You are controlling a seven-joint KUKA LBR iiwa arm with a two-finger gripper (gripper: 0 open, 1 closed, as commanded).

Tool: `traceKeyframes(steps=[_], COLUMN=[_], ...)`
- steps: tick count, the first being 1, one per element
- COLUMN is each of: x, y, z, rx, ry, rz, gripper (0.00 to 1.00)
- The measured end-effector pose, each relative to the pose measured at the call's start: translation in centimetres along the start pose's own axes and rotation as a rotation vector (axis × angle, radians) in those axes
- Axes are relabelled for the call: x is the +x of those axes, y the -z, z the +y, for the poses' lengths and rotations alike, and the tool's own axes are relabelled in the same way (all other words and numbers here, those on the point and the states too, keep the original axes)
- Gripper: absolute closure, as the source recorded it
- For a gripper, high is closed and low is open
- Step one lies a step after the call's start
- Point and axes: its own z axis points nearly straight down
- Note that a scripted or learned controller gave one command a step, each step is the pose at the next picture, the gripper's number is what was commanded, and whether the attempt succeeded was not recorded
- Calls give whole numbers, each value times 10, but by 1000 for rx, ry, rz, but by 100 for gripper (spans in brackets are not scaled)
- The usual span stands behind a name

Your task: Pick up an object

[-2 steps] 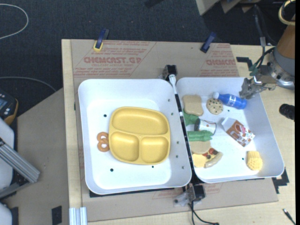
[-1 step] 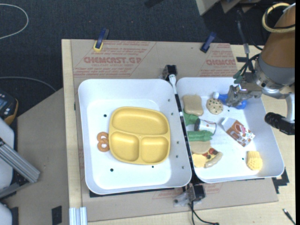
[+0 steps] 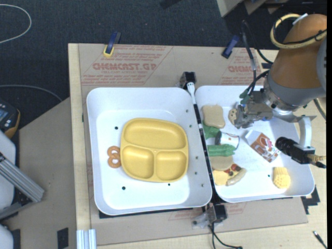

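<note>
Bread slice (image 3: 213,115) lies just left of the gripper (image 3: 240,116).

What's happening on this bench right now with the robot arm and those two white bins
A grey and orange robot arm reaches in from the right, its gripper low over the right bin, near a tan bread-like piece. That bin also holds green toy food, a small packet and a yellow corn piece. The left bin holds a yellow divided tray and a pretzel. Nothing looks picked up yet.
</note>
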Motion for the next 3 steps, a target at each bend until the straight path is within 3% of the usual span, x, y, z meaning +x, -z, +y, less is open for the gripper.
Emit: traceKeyframes(steps=[1, 2, 3], x=[46, 82, 82], y=[-8, -4, -12], z=[-18, -60, -51], rx=[0, 2, -1], ry=[1, 0, -4], rz=[1, 0, -2], gripper=[100, 100, 100])
